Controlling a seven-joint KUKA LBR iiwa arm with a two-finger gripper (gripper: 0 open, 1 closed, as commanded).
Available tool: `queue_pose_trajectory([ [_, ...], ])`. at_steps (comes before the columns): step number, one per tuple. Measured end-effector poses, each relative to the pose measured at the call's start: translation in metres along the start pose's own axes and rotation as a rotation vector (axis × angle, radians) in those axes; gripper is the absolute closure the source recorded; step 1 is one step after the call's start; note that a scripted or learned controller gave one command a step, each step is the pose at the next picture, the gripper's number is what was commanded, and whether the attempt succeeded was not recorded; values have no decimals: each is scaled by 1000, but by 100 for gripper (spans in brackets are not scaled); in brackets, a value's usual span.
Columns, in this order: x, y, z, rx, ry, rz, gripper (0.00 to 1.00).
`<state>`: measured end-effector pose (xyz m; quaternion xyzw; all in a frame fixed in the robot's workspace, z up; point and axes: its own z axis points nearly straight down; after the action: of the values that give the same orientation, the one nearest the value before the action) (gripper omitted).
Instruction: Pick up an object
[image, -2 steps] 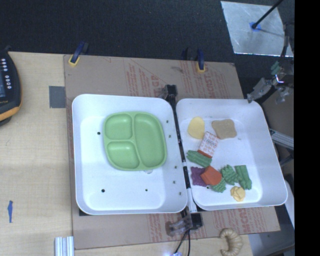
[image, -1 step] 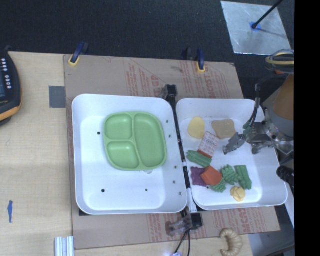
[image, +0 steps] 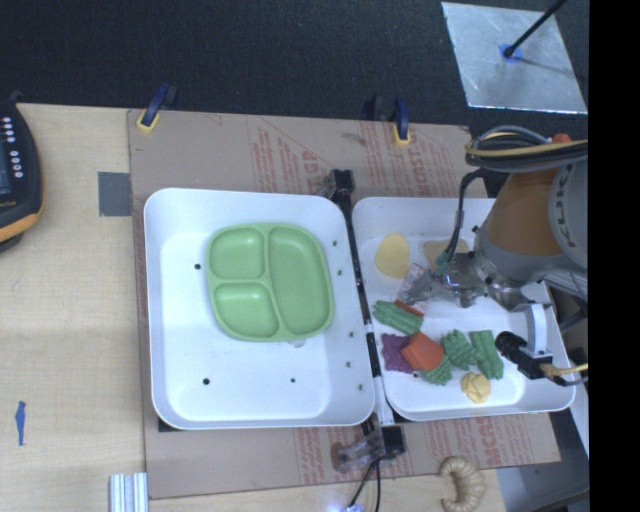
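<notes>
The right white bin (image: 520, 402) holds several toy foods. A pale yellow round piece (image: 392, 255) lies at its back left. A long green piece (image: 398, 317) lies left of centre, with a purple piece (image: 394, 352) and an orange-red piece (image: 424, 351) in front of it. Two ribbed green pieces (image: 472, 349) and a small yellow piece (image: 476, 387) lie toward the front. My gripper (image: 432, 285) is low in this bin, just behind and to the right of the long green piece. Nothing shows between its fingers.
The left white bin (image: 175, 330) holds a light green divided plate (image: 270, 282). A tan curled object (image: 462, 481) lies on the cardboard in front of the right bin. Clamps (image: 400, 125) hold the cardboard's far edge. A handheld controller (image: 15, 175) lies at the far left.
</notes>
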<state>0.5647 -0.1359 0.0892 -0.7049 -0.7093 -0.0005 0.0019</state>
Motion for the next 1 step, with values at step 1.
queue_pose_trajectory([
  [1, 38, 72, -10, -9, -3, -3, 0],
])
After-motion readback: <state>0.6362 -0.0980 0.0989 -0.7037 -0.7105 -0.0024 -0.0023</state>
